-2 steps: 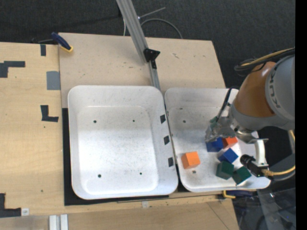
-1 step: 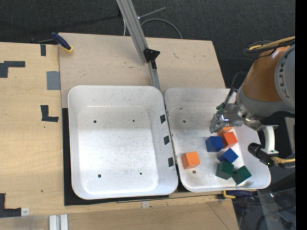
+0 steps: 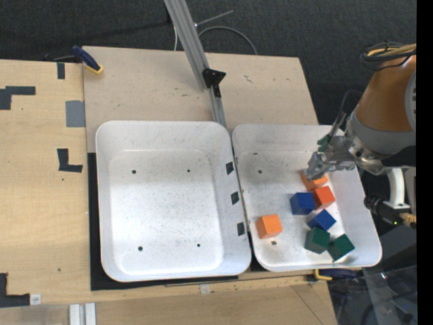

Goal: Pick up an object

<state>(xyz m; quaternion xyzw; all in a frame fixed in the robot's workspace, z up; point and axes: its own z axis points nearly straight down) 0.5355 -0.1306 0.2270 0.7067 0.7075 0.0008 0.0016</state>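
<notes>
The right bin [image 3: 270,147] holds several small blocks. An orange cube [image 3: 269,225] lies alone near the bin's front left. Two blue blocks [image 3: 302,202] [image 3: 325,219], an orange block [image 3: 325,195] and two dark green blocks [image 3: 316,240] [image 3: 342,246] cluster at the right. Another orange block [image 3: 314,179] sits directly under my gripper [image 3: 316,170], whose fingertips reach down at its top edge. The arm, grey with an orange band [image 3: 385,100], enters from the right.
The left bin [image 3: 162,202] stands beside the right one on the wooden bench. A slanted metal pole [image 3: 193,39] with a black clamp crosses the back. Black clips sit along the rim between the bins. A blue and yellow tool [image 3: 88,58] lies far left.
</notes>
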